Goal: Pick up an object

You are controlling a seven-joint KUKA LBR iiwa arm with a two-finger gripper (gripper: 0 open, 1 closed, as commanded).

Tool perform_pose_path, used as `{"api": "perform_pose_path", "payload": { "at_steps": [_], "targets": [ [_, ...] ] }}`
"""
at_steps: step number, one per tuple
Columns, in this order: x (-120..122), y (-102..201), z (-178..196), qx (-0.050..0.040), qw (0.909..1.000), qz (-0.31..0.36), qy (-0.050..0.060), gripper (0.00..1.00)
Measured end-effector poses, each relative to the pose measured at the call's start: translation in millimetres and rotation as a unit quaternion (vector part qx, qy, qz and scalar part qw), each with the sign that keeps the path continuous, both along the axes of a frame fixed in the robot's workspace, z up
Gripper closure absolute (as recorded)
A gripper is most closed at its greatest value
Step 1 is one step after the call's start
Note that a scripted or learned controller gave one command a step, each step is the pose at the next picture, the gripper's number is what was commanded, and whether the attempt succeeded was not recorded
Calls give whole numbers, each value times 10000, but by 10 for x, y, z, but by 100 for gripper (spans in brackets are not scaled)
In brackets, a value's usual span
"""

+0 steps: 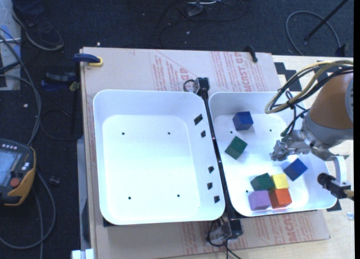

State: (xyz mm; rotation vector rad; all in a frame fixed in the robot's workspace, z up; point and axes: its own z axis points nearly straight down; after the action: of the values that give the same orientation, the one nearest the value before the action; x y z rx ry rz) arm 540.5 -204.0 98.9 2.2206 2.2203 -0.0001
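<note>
My arm [332, 111]: grey with the orange band showing, reaching in from the right edge of the frame and hanging over the right-hand bin, with a loop of cables arching above it.
My gripper [279, 151]: low over the right-centre of the right bin; from this slant I cannot tell how far it is parted, and I see nothing clearly between its tips.
Right bin [225, 103]: shallow and white, in the right half of the frame, carrying all the blocks.
Upper blue cube [243, 120]: near the top of the right bin, up and to the left of my gripper, well apart from it.
Dark green cube [236, 147]: left of my gripper, towards the bin's left wall, tilted relative to the bin edges.
Lower blue cube [295, 169]: just below and to the right of my gripper, turned like a diamond; it may be touching the tips, though the view is too coarse to be sure.
Lower cluster: a green cube [261, 182], a yellow cube [279, 181], a purple cube [259, 200] and an orange cube [280, 197] packed together near the bin's bottom edge, below my gripper.
Left bin [146, 156]: white, filling the centre-left of the frame, side by side with the right one.
Worktop [169, 66]: pale board with red printing, under both bins.
Pendant [14, 170]: a handheld controller at the left edge of the frame, off the worktop.
</note>
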Motion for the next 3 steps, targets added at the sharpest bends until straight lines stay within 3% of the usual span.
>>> {"api": "perform_pose_path", "payload": {
  "at_steps": [2,3],
  "targets": [
    [67,-35,857,-1,10000,2,-14,100],
    [71,-36,1082,2,10000,2,-5,100]
  ]
}}
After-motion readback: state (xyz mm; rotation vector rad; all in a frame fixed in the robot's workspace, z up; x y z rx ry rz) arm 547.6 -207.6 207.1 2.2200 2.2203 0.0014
